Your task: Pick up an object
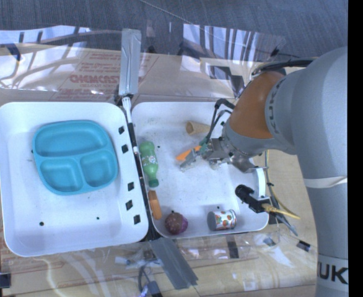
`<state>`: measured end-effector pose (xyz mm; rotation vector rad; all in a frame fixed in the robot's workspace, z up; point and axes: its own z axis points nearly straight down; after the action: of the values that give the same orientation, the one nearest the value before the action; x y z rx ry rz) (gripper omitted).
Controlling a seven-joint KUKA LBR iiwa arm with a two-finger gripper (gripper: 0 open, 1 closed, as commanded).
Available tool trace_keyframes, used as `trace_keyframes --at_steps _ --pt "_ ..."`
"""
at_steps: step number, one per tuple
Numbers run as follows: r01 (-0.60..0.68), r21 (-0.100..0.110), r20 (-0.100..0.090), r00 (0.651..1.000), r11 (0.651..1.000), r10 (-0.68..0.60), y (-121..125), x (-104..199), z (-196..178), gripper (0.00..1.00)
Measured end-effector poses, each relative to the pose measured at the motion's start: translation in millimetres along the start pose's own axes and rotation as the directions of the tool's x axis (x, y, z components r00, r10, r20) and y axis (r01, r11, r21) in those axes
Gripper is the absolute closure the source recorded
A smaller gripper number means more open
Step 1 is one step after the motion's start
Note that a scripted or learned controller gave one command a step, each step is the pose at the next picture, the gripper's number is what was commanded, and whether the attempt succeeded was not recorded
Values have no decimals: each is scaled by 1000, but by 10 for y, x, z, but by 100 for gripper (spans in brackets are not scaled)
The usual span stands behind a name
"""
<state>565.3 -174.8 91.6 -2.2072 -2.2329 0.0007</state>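
Currently the arm [305,122] reaches in from 3 o'clock over the right bin [169,113], its gripper [197,156] low near the bin's centre. An orange carrot-like piece [186,154] sits right at the gripper tips; whether it lies between the fingers or just beside them I cannot tell, and the gripper's state cannot be told from this view. At 12 o'clock from the gripper lies a tan cone [197,127], apart from it. At 9 o'clock, along the bin's left wall, a green bottle [148,163] lies lengthwise. At 7 o'clock a small orange piece [155,205] rests by the same wall, with a dark red round fruit [176,223] just beside it toward 5 o'clock. Near the bin's 6 o'clock edge lies a small can [222,219] on its side. Left bin [20,228] holds a blue divided tray [75,155], roughly central. Both bins sit on the bench [64,73].
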Motion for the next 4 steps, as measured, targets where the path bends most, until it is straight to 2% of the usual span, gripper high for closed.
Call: trace_keyframes --at_steps 1,2,3,4 --pt "0 1 -1 1000 1000 0 603 402 -1 0" --pt "3 2 -1 1000 1000 -3 604 401 -104 100" --pt "-3 6 -1 1000 1000 3 914 854 15 100" --pt "-9 -13 5 1000 1000 9 644 122 -1384 100"
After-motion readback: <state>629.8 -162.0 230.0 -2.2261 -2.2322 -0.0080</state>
